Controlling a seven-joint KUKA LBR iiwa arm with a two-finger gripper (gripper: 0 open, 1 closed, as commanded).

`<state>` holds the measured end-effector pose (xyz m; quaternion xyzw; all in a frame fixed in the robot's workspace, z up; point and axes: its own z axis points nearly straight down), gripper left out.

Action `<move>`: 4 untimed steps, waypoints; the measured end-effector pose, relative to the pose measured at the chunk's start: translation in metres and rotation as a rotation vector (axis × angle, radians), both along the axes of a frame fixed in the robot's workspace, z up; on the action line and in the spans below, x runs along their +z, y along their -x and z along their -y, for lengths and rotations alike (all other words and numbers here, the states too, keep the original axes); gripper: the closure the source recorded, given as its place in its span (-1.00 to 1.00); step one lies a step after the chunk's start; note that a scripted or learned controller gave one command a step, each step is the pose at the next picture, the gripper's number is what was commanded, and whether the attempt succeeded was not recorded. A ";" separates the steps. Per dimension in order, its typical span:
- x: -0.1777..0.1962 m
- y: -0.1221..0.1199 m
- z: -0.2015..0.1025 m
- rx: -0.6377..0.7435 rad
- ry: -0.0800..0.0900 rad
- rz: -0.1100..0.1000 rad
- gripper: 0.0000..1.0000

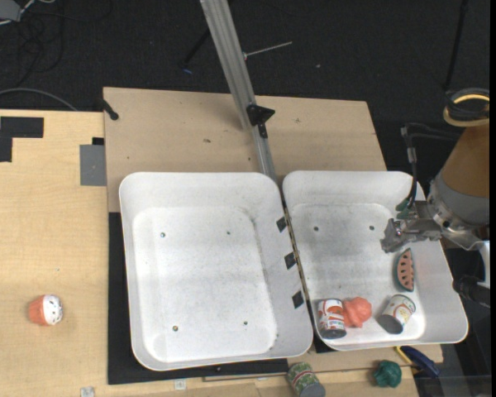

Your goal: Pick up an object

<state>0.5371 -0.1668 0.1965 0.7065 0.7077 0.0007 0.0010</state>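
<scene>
End effector (394, 234) poised over the right bin (347, 184), near its arm-side wall; nothing visibly gripped, opening cannot be told from this angle.

Candidate objects cluster in the right bin's near corner: watermelon slice (406, 270) just beside the end effector on the near side, tilted can (396, 313) past it, then orange lump (358, 311) touching the red-labelled can (331, 317). Judgement: the slice lies close against the bin's wall, leaving little finger room on that side; the bin's middle floor is open for approach. Left bin (198, 188) lies beyond the divider.
</scene>
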 end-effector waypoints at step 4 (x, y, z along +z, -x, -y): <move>0.039 0.008 -0.151 0.002 -0.003 -0.007 1.00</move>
